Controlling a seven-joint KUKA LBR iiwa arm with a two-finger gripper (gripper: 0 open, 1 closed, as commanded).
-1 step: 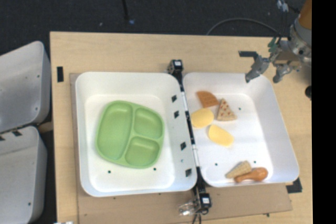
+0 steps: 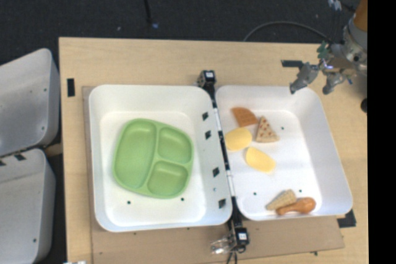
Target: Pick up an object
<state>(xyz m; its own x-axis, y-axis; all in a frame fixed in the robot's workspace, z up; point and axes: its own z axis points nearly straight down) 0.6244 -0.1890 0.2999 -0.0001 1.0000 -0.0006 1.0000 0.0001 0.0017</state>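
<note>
Food pieces sit untouched in right bin (image 2: 322, 151): toast (image 2: 244, 116), pizza wedge (image 2: 266, 130), two yellow pieces (image 2: 238, 139) & (image 2: 260, 159), cracker (image 2: 281, 200) w/ sausage (image 2: 297, 206) at near edge. Green tray (image 2: 153, 157) lies in left bin (image 2: 99, 151). Gripper (image 2: 314, 79) hovers over bin's far right corner, fingers spread, holding nothing. Pick not yet begun; descent, grasp, lift all appear left.

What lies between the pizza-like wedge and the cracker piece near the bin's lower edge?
In the camera view, a yellow piece lies between the wedge and the cracker piece; the rest is bare white bin floor.
</note>
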